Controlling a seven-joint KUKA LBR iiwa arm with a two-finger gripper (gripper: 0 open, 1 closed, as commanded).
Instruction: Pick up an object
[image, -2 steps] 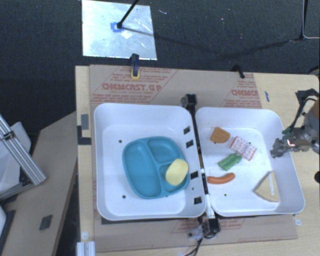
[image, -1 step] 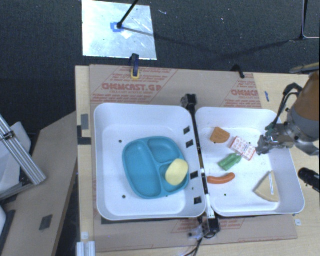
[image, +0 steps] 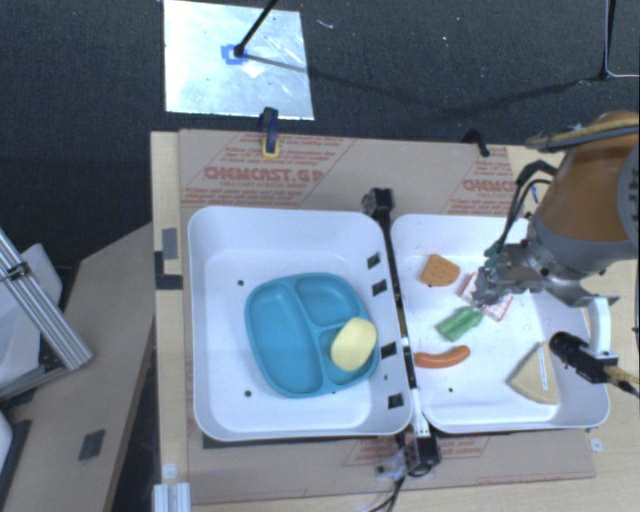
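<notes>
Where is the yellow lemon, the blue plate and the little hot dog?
yellow lemon (image: 353, 343), camera view, middle of its rounded top.
blue plate (image: 285, 340), camera view, bare floor of its large left compartment.
little hot dog (image: 441, 356), camera view, middle of its length, in the right bin.

The grey-and-orange robot arm (image: 590, 200) runs off the picture's right edge above the right-hand shallow white bin (image: 440, 405). Its two-finger gripper (image: 487, 291) covers part of a flat red-and-white packet (image: 500, 305) in that bin; the fingertips blur against it, their spacing unreadable.
</notes>
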